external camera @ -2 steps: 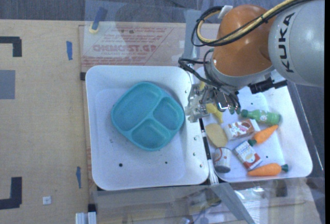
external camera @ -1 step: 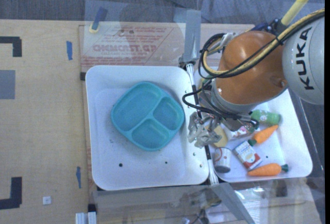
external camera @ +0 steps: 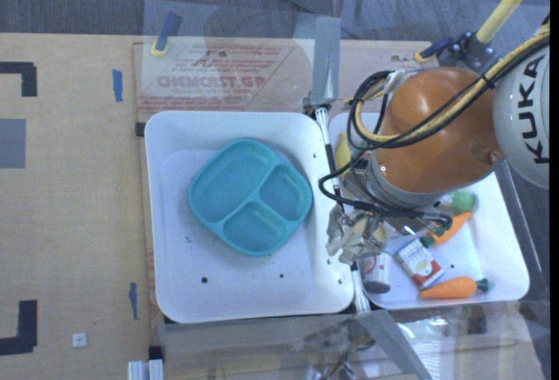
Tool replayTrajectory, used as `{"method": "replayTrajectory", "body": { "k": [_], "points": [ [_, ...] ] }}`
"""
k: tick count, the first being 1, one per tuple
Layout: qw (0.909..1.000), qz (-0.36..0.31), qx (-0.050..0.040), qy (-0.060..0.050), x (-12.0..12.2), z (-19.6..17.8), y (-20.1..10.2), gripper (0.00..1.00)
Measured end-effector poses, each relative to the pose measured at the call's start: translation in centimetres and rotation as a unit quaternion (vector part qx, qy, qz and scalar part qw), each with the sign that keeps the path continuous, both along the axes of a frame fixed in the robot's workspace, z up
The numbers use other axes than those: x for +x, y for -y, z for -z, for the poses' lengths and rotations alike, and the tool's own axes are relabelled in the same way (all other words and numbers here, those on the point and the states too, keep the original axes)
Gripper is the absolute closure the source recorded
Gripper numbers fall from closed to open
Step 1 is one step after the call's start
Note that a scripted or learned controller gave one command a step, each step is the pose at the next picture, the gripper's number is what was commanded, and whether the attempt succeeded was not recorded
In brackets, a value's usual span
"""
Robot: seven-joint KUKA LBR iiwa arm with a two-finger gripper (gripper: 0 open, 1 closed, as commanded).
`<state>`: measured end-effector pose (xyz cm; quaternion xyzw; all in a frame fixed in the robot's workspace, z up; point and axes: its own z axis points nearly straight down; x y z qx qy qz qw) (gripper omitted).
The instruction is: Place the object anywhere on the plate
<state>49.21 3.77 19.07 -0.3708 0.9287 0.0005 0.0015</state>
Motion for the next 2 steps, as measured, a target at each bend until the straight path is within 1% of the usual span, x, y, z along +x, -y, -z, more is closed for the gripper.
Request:
{"method": "replayTrajectory", "body": {
  "k": [1,2],
  "points": [
    [0.9792,-0.203,0.0006,0.001,0.1,0.6,-0.5,1.00],
    [0.9431,-0.333,0.0001,0.000,-1.3,0.6,-0.7,1.00]
  ]
}}
